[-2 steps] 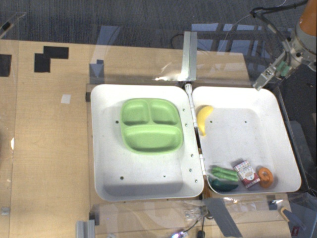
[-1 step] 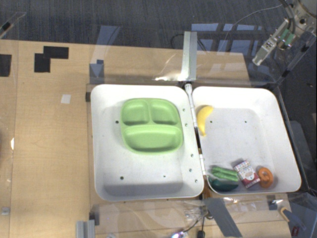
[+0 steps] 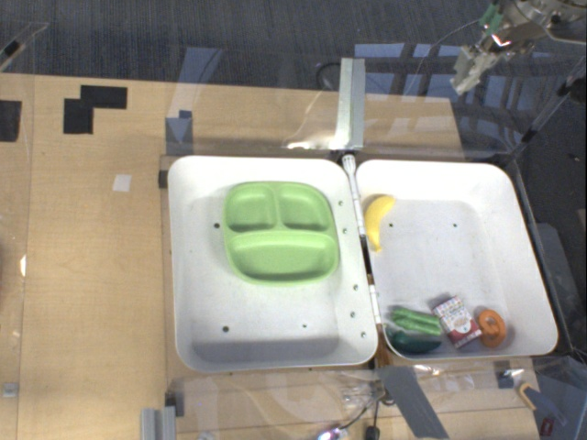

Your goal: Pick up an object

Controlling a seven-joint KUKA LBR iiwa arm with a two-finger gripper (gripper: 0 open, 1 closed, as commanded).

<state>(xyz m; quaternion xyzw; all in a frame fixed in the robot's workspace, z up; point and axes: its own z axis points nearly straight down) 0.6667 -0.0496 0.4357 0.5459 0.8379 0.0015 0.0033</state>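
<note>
While the arm hangs up at the far right corner of the bench, well apart from both bins, I judge the pick as not yet begun: nothing has been lifted, and every candidate lies in the right bin. From my seat I count a banana against that bin's left wall, close to the divider, and a cluster at the near edge: a green vegetable, a small red and white carton just beside it, and an orange round piece touching or nearly touching the carton. The left bin carries a green divided plate sitting flat.

As for the claw, it sits high above the bench's back edge, past the right bin's far corner, touching nothing that I can make out. It is small and blurred here, so I cannot tell how wide it stands. No object shows between its tips.

What remains, in my judgement, is the whole job: travel over the right bin, descend on one item, close and lift. The banana looks the most isolated target, though it hugs the wall.
</note>
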